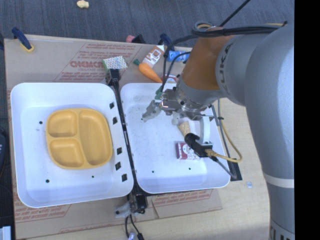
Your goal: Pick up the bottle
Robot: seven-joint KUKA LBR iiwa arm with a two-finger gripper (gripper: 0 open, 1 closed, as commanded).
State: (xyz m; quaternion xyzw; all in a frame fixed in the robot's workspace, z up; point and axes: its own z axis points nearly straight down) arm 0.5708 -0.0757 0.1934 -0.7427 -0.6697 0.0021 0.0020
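Observation:
The bottle (153, 56), small and white with a coloured label, lies on the cardboard just beyond the far rim of the right bin (165, 181). My gripper (159, 117) hangs low over the middle of the right bin, well in front of the bottle and apart from it. Its fingers (147, 115) are spread open with nothing between them. The grey arm with its orange band (207, 64) covers the bin's far right corner.
An orange carrot-shaped toy (149, 72) lies beside the bottle at the bin rim. In the right bin sit a tan cone (184, 127) and a small red and white packet (185, 150). A yellow divided plate (79, 137) lies in the left bin (30, 99).

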